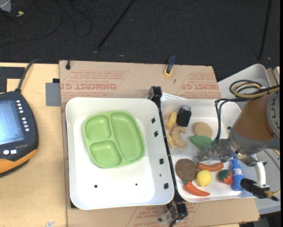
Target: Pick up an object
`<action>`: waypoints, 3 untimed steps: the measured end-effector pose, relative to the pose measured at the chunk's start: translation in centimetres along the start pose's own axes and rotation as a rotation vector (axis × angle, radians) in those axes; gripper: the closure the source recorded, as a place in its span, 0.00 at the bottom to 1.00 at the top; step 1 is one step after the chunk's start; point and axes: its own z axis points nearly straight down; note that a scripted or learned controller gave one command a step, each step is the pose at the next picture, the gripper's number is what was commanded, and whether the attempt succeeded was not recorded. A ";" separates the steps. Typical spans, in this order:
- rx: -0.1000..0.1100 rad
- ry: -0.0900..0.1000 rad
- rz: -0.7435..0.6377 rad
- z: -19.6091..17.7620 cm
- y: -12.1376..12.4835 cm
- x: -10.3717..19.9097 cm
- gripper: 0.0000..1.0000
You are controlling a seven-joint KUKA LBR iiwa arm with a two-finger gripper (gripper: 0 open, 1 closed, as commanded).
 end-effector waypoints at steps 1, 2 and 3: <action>-0.002 0.000 0.004 -1.2 0.0 -0.2 1.00; -0.004 -0.001 0.003 -6.6 -0.9 0.1 1.00; -0.007 -0.003 0.003 -12.4 -1.2 -0.8 1.00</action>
